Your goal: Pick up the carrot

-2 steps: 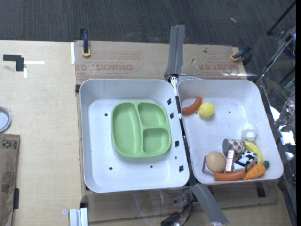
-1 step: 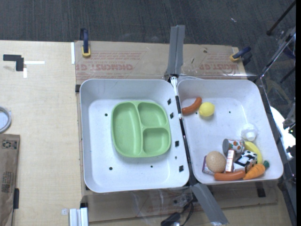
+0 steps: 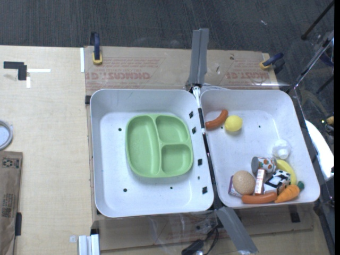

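Observation:
The carrot [image 3: 287, 193] is orange with a small green top. It lies in the front right corner of the right bin [image 3: 265, 102], pressed against the bin's front wall. An orange-red sausage [image 3: 259, 198] touches it on its left. A black-and-white patterned toy [image 3: 277, 180] and a yellow banana [image 3: 286, 169] lie just behind it.
The right bin also holds a tan egg-shaped item [image 3: 244, 182], a small can [image 3: 260, 166], a white lump [image 3: 281, 150], a yellow lemon [image 3: 233, 123] and a second sausage [image 3: 216, 119]. A green divided plate [image 3: 159, 145] sits in the left bin [image 3: 106, 158]. Clamps [image 3: 95, 52] hold the cardboard at the back.

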Motion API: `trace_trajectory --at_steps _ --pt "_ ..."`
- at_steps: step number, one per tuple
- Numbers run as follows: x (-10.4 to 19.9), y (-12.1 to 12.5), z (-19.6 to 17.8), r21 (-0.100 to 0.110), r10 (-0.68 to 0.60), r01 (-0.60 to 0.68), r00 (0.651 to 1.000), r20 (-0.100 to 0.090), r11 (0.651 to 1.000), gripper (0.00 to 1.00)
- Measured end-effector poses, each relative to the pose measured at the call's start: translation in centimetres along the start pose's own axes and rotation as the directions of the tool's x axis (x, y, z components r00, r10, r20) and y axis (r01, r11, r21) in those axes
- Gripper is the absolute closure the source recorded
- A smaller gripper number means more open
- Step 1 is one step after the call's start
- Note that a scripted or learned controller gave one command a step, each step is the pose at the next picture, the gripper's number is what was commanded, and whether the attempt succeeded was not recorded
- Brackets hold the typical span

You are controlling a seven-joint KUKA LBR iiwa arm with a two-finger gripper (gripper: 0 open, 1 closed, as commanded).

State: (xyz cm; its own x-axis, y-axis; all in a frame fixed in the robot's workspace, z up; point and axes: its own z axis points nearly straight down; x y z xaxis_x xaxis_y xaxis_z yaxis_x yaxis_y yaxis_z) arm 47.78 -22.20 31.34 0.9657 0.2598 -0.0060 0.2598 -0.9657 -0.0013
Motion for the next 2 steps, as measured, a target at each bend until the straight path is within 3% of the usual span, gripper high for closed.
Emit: trace_trajectory --at_steps 1,2 --pt "0.0 0.0 -3.2 0.000 0.051 -0.051 0.999 -0.001 0.999 1.00" --pt "0.0 0.0 3.3 0.001 0.062 -0.062 0.998 -0.001 0.998 1.00"
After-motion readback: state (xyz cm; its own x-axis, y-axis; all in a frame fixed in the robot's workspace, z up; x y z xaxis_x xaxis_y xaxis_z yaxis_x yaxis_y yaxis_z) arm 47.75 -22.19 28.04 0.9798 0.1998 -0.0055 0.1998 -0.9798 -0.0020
